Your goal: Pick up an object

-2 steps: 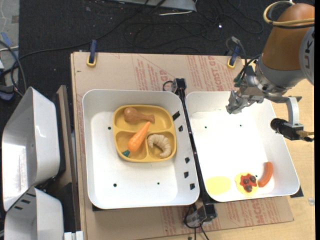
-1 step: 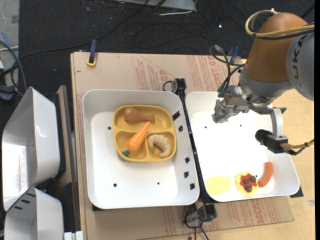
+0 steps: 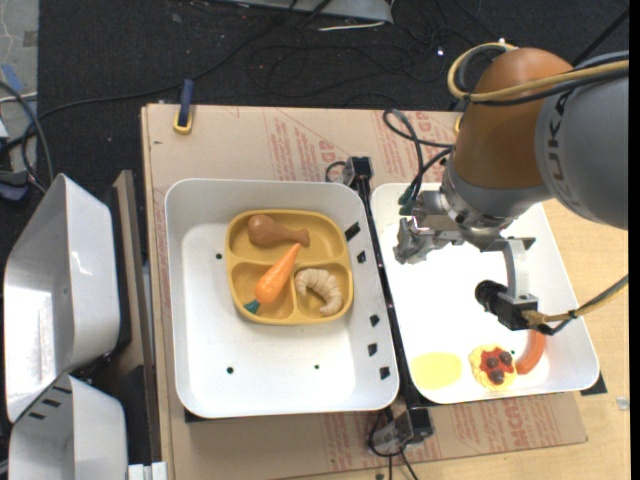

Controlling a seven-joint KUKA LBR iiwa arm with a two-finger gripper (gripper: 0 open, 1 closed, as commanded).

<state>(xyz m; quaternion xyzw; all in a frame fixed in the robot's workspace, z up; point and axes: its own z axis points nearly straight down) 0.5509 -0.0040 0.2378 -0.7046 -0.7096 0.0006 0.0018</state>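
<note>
End effector (image 3: pixel 418 240) hung over right bin (image 3: pixel 440 298), grip state unclear. Yellow tray (image 3: pixel 237 268) in left bin (image 3: pixel 200 298) held drumstick (image 3: pixel 277 231), carrot (image 3: pixel 277 276), shrimp (image 3: pixel 321 289).

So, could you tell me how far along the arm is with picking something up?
Nothing looks picked up yet. The gripper hangs over the upper left of the right bin, with no item seen between its fingers. The drumstick, carrot and shrimp lie in the yellow plate in the left bin; a yellow disc and other small toys lie at the right bin's near edge. The whole grasp is left.
</note>
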